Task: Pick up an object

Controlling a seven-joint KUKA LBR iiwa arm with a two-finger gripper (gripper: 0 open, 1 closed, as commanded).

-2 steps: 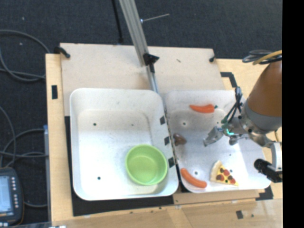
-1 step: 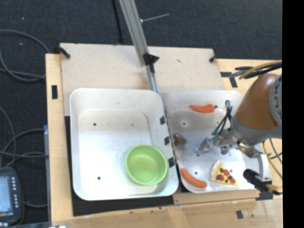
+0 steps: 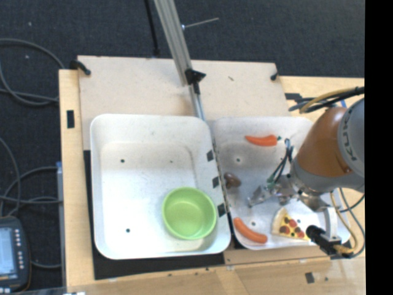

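Two shallow white bins sit side by side on the bench. The left bin (image 3: 123, 165) holds a green bowl (image 3: 189, 212) near its lower right corner, standing upright with its opening up. The right bin (image 3: 245, 158) holds the smaller things: an orange chili pepper (image 3: 262, 140) lies toward the upper middle of that bin, a small brown lump (image 3: 232, 180) sits near its left wall, a sausage (image 3: 250, 230) lies at a slant near the lower left corner, and a pizza slice (image 3: 288, 226) lies along the lower edge, right of the sausage.

The arm (image 3: 325, 152) comes in from the right of the frame, over the right bin. Its gripper (image 3: 263, 195) hangs low in the middle of that bin, between the brown lump and the pizza slice, above the sausage in the frame. Nothing shows between its fingers, and how far apart they stand cannot be told from this angle.
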